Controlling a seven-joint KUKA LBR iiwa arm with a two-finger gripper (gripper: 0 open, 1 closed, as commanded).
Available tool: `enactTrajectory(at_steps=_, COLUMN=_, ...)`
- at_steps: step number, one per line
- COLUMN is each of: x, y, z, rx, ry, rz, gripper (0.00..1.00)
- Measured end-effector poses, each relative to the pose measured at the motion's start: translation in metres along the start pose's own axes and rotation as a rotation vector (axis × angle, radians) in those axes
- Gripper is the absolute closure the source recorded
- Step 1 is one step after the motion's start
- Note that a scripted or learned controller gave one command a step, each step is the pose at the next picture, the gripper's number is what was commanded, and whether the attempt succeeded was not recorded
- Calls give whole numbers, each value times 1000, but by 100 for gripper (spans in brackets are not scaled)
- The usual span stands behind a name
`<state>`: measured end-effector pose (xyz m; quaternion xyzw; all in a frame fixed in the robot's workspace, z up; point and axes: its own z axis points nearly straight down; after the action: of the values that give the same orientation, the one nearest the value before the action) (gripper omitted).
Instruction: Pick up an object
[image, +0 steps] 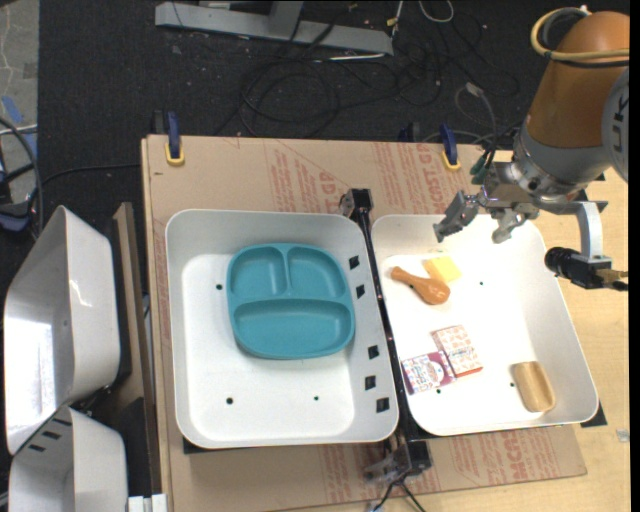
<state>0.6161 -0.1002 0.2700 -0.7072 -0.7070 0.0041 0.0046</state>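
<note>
My gripper (478, 222) hangs open over the far edge of the right bin (560, 300), its two fingers spread with nothing between them. Just below it lie a yellow block (443, 269) and an orange spoon-shaped piece (422, 285), touching each other. Nearer the front of that bin sit two small printed cartons (443, 360) side by side. A tan bread-like piece (532, 385) rests in the front right corner.
The left bin (195, 390) holds a teal divided plate (290, 300). A black divider (372, 300) runs between the bins. Two white tubs (55, 320) stand off the bench at the left. Cables lie on the floor beyond the bench.
</note>
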Motion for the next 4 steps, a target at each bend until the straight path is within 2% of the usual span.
enactTrajectory(at_steps=1, x=0, y=2, z=-7, rx=-12, ry=-1, rz=-2, gripper=0)
enactTrajectory(at_steps=4, x=8, y=0, z=164, rx=-7, ry=0, rz=0, gripper=0)
